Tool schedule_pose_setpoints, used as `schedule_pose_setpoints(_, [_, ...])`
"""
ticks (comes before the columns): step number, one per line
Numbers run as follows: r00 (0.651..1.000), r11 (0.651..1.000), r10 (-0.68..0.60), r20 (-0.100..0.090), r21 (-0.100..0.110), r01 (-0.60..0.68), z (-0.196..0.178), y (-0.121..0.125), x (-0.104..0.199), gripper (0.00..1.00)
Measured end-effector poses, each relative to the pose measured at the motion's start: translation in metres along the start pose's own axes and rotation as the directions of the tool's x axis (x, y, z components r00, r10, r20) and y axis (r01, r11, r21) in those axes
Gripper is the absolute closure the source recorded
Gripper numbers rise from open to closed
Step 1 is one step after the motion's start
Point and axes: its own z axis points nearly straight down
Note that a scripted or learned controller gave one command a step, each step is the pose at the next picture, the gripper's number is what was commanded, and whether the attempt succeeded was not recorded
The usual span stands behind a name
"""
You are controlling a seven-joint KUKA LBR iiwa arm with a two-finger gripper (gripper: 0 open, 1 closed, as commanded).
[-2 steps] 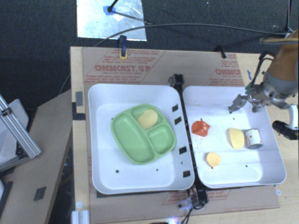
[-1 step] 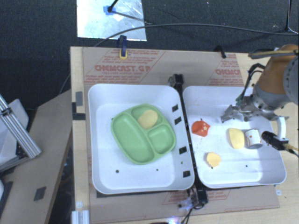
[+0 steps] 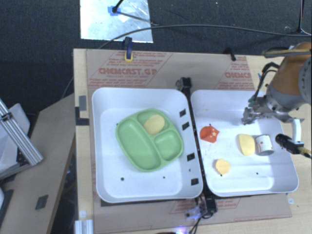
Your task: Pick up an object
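Note:
In the right bin lie a red piece, a larger yellow piece, a smaller yellow piece and a short white-and-silver cylinder touching the larger yellow piece. My gripper hangs over the far right part of this bin, a little beyond the larger yellow piece and right of the red one. I see nothing held in it. Another pale yellow piece rests in a far compartment of the green divided plate.
The green plate sits in the left bin. A black divider with clips runs between the bins. A dark part of the arm reaches over the right bin's right edge. Cables cross the bench behind.

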Motion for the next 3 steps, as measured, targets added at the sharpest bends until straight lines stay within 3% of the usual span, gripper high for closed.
schedule_pose_setpoints(2, [1.000,1.000,0.001,0.001,-0.003,-0.001,-0.125,0.003,-0.008,1.00])
schedule_pose_setpoints(3, [1.000,1.000,-0.002,-0.001,0.001,0.002,-0.157,0.004,-0.008,1.00])
